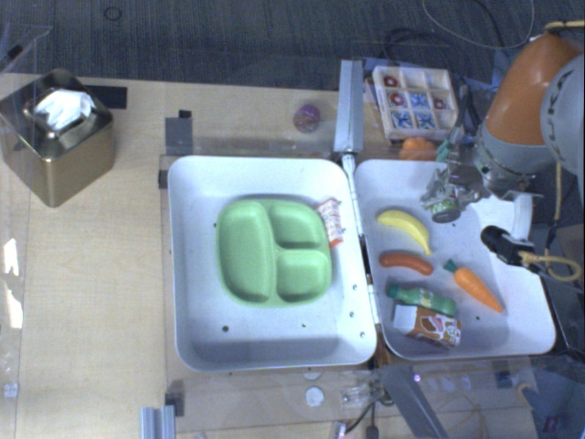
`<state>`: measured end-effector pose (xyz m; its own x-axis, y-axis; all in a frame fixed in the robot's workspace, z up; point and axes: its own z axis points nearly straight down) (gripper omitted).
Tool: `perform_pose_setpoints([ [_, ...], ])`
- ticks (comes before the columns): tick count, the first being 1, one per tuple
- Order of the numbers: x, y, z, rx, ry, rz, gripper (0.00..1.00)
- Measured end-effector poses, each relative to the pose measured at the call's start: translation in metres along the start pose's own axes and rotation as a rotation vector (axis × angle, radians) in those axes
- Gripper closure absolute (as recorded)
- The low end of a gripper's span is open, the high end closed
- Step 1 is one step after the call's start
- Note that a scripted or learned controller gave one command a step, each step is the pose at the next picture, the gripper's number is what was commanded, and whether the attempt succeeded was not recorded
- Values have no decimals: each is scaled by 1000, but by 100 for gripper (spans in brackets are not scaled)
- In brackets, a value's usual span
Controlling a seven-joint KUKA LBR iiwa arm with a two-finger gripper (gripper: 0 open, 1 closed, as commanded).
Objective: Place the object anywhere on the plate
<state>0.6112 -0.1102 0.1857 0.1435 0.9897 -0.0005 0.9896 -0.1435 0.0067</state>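
We see a brown snack packet [428,323] at the right bin's [539,332] six o'clock, with sausage [406,262], carrot [474,286] and banana [406,228] above it. The green plate [272,250] sits in the left bin [192,273], a wrapper [331,220] at its two o'clock. The gripper [447,199] hovers at the banana's one o'clock.
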Motion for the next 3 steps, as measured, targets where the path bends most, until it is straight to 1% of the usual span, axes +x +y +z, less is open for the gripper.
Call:
perform_pose_setpoints([
  [1, 76, -20, -12, 2, 2, 15, 100],
  [2, 137, -55, -3, 3, 2, -173, 100],
  [3, 202, -79, 0, 3, 3, -199, 100],
])
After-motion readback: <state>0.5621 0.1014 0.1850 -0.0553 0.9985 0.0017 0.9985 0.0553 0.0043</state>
